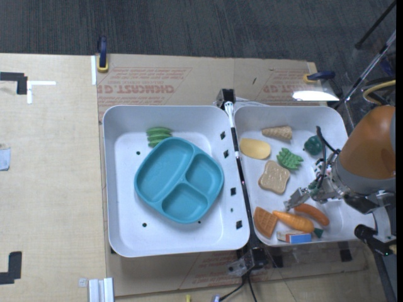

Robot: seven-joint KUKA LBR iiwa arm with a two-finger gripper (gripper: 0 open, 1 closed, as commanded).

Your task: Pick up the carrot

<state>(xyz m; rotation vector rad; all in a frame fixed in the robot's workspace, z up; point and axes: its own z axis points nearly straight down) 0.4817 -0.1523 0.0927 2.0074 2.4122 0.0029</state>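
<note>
Orange carrot (293, 220) in rt bin (334, 115), gripper (301, 197) just above, jaw state unclear

Dark grey carpet (208, 17) covers the floor across the top of the view. Below it a pale wooden bench (47, 187) fills the left side, with small black brackets (14, 80) fixed near its left edge. A brown cardboard sheet (164, 83) printed with red lettering lies on the bench, pinned at its far edge by two blue and yellow clamps (102, 54). A bright glare (313, 95) marks the cardboard's right corner.
</note>
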